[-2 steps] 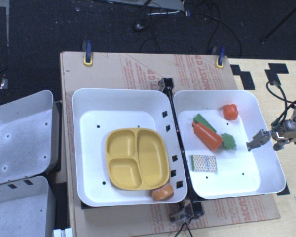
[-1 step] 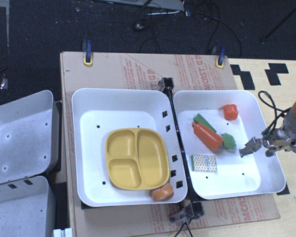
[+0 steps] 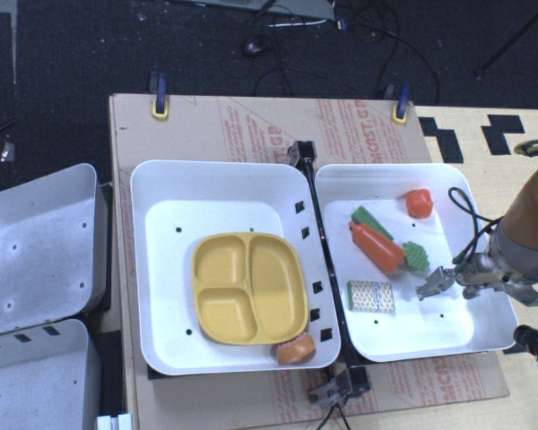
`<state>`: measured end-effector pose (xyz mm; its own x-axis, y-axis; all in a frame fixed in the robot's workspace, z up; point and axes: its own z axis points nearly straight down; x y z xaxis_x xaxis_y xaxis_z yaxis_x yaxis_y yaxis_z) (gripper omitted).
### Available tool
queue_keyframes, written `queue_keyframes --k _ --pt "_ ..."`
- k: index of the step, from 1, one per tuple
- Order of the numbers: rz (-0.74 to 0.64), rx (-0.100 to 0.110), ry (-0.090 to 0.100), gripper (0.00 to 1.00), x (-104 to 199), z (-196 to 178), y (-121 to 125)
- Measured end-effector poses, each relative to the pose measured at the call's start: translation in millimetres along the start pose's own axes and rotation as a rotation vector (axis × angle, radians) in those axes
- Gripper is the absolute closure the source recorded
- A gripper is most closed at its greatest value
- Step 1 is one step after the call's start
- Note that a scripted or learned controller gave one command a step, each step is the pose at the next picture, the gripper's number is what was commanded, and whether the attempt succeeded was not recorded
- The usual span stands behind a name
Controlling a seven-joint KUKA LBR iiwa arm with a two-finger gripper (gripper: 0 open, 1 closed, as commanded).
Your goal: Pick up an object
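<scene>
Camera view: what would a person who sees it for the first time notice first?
Probably the big yellow plastic plate with three compartments, lying in the left white bin, with a small orange round object just beside its near edge. Next, the bright toys in the right white bin: a long orange-red carrot-like piece and a small red object, with the gripper low at that bin's right side.
</scene>
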<state>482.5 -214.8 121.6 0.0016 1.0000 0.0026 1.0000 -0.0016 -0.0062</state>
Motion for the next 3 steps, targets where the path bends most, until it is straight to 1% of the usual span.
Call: queue_keyframes --k 1,2,3 --pt "0.0 -0.007 -0.003 1.0 -0.6 -13.9 1.7" --pt "-0.004 -0.012 -0.006 1.0 -2.3 -76.4 -0.7" --pt "-0.006 -0.012 -0.005 1.0 1.9 -121.7 6.4"
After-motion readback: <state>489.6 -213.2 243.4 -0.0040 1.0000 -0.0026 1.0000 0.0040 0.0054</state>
